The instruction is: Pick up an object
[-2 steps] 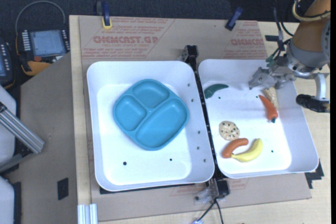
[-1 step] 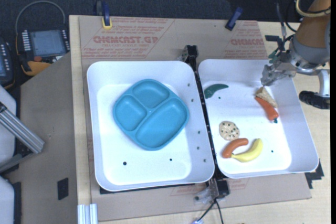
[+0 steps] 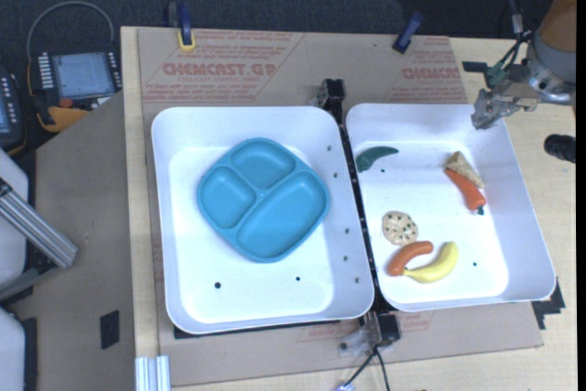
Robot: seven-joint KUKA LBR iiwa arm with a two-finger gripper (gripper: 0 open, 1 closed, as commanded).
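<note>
Gripper (image 3: 488,111) at upper right corner of right bin (image 3: 526,197), hanging over rim, arm (image 3: 554,59) entering from right. Finger state: cannot tell. Nothing visibly held. Carrot (image 3: 468,183) nearest, below gripper; teal piece (image 3: 375,157), cookie (image 3: 399,227), sausage (image 3: 408,257), banana (image 3: 436,264) farther off. Blue divided plate (image 3: 263,198) in left bin (image 3: 174,215).

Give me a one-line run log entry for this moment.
claw: over right bin's far corner, holding nothing | banana, sausage, cookie: untouched | blue plate: left bin

Single fixed camera overhead, slanted down onto both bins (image 3: 174,197).
</note>
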